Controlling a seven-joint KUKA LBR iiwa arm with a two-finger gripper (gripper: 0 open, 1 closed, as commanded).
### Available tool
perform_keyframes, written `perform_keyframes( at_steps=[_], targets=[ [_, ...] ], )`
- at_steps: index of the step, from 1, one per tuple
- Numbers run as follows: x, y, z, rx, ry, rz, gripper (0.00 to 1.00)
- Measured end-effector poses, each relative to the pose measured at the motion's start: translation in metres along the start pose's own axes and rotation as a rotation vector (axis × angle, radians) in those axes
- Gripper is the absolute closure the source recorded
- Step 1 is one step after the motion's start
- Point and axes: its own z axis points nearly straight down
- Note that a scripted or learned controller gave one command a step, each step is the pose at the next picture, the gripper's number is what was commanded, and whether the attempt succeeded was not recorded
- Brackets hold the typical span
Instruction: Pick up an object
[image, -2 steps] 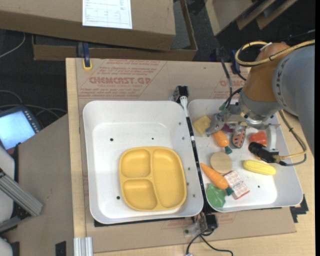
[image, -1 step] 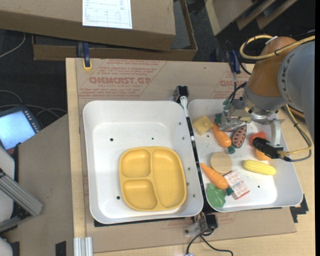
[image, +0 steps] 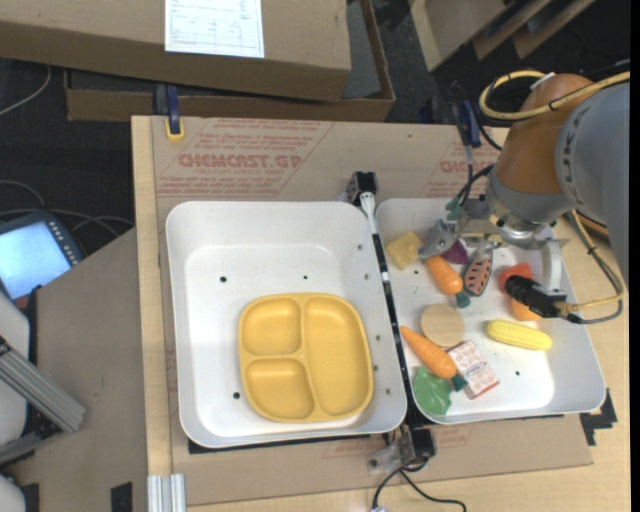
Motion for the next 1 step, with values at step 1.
perform_keyframes(
  at_steps=[1],
  targets=[
    [0.0081, 0.0111, 0.0356, 0.003, 0.000, 0.000, 0.00]
  ],
)
